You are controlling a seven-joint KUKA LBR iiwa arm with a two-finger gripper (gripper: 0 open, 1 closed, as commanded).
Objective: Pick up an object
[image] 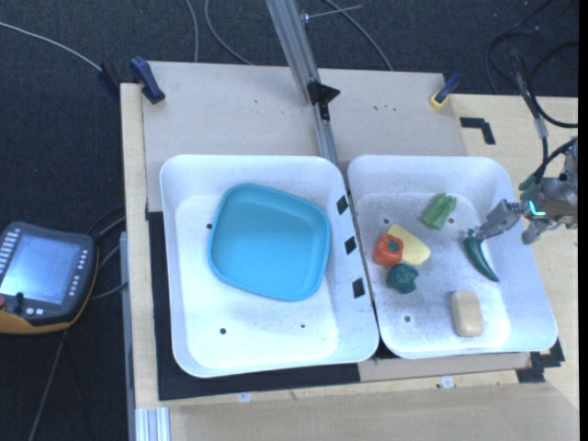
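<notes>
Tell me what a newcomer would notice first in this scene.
The big blue plate lying in the left bin stands out most. Next come the small colourful toys in the right bin, such as the red pepper and the tan block. The pincer hovers at that bin's right side.

Dark green curved pepper [480, 255] lies slantwise by right bin's [524, 338] right wall

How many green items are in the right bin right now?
3: a light green block near the top, a dark green curved piece beside the gripper, and a dark teal lump below the red-and-yellow pair.
</notes>
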